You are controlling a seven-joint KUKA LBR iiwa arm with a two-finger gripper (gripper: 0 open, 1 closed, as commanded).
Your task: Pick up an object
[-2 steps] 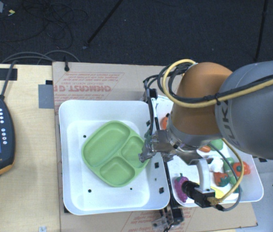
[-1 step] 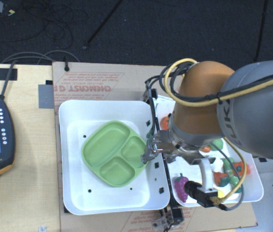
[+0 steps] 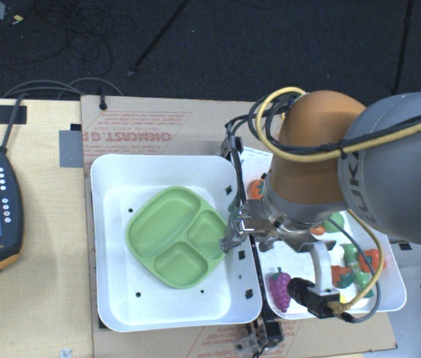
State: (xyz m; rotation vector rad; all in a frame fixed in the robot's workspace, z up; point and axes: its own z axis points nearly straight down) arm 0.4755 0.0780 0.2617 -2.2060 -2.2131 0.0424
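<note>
Plate (image 3: 173,233), green with three compartments, lies flat in the left bin (image 3: 104,237), tilted diagonally and filling most of its floor. Tool (image 3: 234,237) sits at the plate's right edge, against the wall between the bins; whether it is apart, together or gripping cannot be told from this angle.

Handling judgement: likely light, stiff moulded plastic, smooth and prone to slip. The raised rim is the only practical hold, since the flat wells offer nothing to pinch.

Right bin (image 3: 395,295) holds a purple grape cluster (image 3: 280,289) and small orange, green and red pieces (image 3: 355,271), probably easier to grip.

Writing: red print on the cardboard (image 3: 143,129) lining the surface is inverted and not reliably legible. Partial lettering shows on the arm (image 3: 389,162).
</note>
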